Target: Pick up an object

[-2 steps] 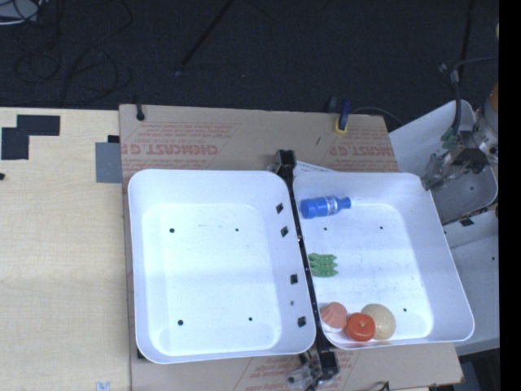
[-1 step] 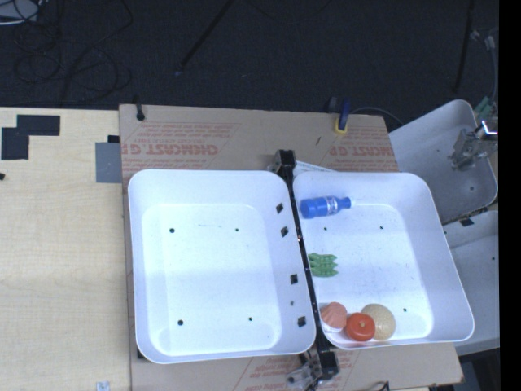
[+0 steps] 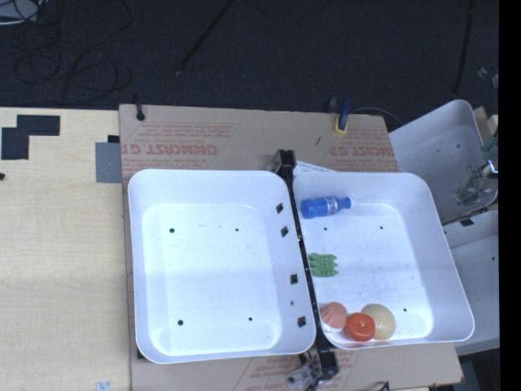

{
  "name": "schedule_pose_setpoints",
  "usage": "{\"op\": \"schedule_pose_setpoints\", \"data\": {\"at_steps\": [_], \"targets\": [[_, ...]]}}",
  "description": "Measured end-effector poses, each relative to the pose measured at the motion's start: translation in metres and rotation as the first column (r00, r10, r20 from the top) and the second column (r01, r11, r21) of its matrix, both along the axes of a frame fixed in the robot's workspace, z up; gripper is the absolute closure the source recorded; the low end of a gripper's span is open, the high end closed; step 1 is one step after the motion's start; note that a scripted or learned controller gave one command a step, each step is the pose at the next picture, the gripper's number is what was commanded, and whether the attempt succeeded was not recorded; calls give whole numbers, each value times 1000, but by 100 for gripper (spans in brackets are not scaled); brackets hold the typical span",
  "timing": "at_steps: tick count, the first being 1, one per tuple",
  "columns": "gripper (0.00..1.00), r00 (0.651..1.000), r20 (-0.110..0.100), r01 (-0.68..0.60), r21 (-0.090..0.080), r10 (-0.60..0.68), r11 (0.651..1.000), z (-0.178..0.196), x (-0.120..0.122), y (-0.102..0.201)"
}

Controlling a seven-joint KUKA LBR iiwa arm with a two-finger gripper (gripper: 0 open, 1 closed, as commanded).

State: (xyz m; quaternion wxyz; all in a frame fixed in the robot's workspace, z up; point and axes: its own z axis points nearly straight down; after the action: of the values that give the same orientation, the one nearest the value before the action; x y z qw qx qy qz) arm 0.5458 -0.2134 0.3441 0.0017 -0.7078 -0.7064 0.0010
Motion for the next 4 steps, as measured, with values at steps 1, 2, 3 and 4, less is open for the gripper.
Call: {"op": "schedule_pose_setpoints", "data": {"at_steps": [1,2,3,4], "targets": [[100,1000,0,0,0,0,1000,-5,-42,0],[100,1000,2,-3,-1,3,1000,0,-38,0],[100,1000,4,-3,-1,3,1000,11,-40,-1],[100,1000,1,-1,0,1,1000,14,-71,0]]}}
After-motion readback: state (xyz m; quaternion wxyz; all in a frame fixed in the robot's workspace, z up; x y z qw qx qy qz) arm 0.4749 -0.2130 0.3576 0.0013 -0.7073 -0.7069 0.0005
